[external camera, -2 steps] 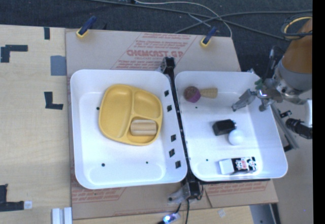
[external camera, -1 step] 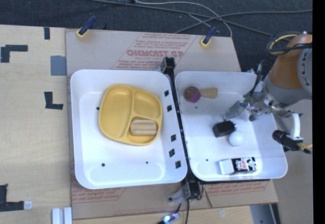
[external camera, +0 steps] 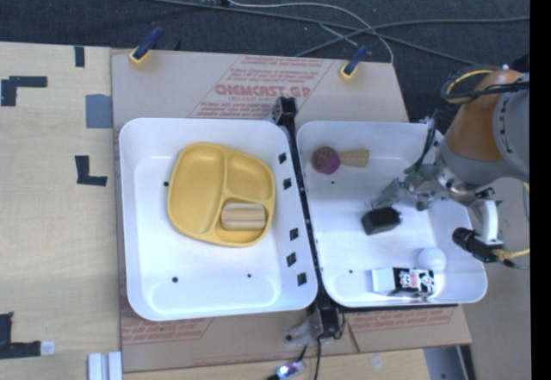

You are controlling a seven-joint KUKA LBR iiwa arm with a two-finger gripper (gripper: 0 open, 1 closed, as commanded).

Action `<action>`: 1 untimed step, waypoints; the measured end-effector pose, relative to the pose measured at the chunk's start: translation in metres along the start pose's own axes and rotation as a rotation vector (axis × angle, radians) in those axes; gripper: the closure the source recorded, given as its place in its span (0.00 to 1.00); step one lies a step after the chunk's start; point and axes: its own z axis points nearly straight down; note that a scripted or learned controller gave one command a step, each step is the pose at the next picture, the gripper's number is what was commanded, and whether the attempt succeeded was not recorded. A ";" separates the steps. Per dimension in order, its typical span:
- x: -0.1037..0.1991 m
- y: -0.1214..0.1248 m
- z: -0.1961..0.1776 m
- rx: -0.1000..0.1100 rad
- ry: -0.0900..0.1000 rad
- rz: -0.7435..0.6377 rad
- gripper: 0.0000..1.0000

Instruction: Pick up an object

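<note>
camera view | board [external camera: 258, 85] reads "CHEMCAST GP" | pincer [external camera: 385, 216] over right bin [external camera: 456, 283], state unclear

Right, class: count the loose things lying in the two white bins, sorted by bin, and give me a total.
Left bin: 2, the yellow divided plate and the tan block on it.
Right bin: 4, the maroon-headed wooden piece, the black block, the white ball, the black-and-white carton.
Total: 6
</note>
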 end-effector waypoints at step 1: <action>-0.001 0.001 -0.013 -0.005 -0.003 0.000 1.00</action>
